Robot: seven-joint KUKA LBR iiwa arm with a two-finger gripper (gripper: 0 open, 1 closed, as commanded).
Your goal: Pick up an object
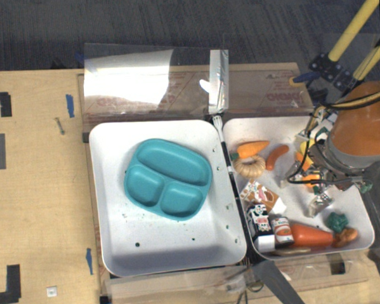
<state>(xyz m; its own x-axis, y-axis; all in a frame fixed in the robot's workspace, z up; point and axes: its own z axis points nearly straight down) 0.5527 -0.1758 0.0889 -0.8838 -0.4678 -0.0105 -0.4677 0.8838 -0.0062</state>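
I see hand [319,202] low in right bin [366,234], finger state unclear. Risk: crowded toys, carrot [312,236] and green piece [337,222] nearby, grasp may slip.

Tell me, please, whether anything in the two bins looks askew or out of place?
Nothing looks spilled or damaged. The teal plate lies slightly askew in the left bin, and the toys are heaped toward the right bin's near edge.

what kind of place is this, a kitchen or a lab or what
Most likely a robot lab bench for grasping trials: a robot arm reaches over two white bins, one holding a teal divided plate, the other toy food such as a carrot.
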